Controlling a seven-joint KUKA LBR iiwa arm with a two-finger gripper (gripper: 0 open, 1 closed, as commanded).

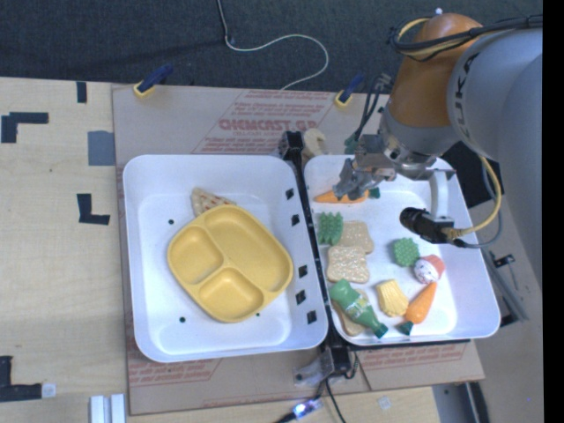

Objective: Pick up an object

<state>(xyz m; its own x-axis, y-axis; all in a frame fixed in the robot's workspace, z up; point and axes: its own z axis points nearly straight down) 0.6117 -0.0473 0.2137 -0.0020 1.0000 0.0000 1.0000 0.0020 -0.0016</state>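
Claw: your grey two-finger claw (357, 181) sits low over the upper left corner of the right white plastic bin (476, 311), tips down at the flat orange carrot-like toy piece (340, 196). You cannot tell from this slant whether it is released or clenched, and nothing shows plainly between its tips.
Target, as I judge it: that orange piece, lying flat just beside the bin's inner wall, right under the claw.
Risk, thin piece: it looks low and smooth, so your tips may close above it or skate off and come up with nothing.
Risk, wall: the piece lies close to the divider between the bins; a tip may strike the rim and shove the bin across the counter (53, 236).
Risk, neighbours: the knobbly green broccoli-shaped toy (329, 228) and the two tan waffle-textured bread slices (350, 252) lie just below; a wide approach could nudge them or pinch two things at once.
Other shapes: a rounded green bumpy toy (404, 251), a yellow chunky toy (392, 297), a tapered orange carrot toy (421, 301), a green bottle-shaped toy (357, 307), all looking like hard glossy plastic.
Left bin: a yellow three-compartment plastic tray (231, 263), smooth and shallow, partly covering a tan textured piece (208, 202) at its upper left.
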